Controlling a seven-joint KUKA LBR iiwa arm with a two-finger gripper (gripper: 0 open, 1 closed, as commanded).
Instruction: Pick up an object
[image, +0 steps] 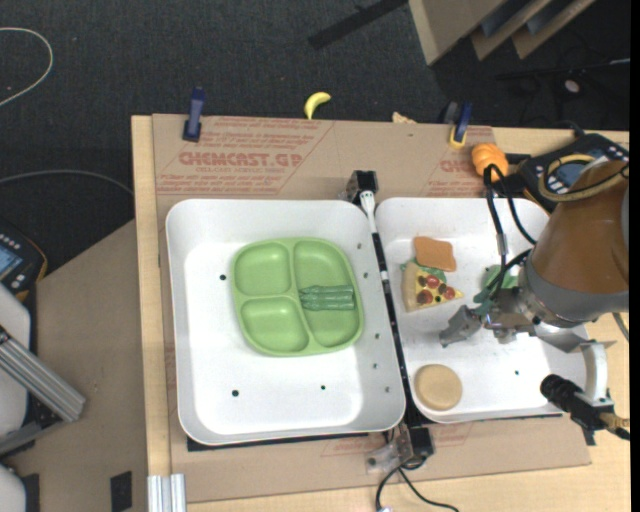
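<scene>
The right bin (520, 395) holds a toy pizza slice (430, 287), an orange-brown piece (435, 252) just behind it, and a tan round disc (438, 386) near the front edge. A small green object (491, 283) peeks out beside the arm. My gripper (478, 327) hangs low over the middle of the right bin, right of the pizza slice and above the disc. Nothing shows between its grey parts. The arm's body hides the bin's right side.
The left bin (200, 390) carries a green divided plate (265, 300) with a translucent green fork (325, 297) lying on it. Clamps (194, 113) sit on the cardboard's far edge, with an orange knob (487, 156) and cables at the far right.
</scene>
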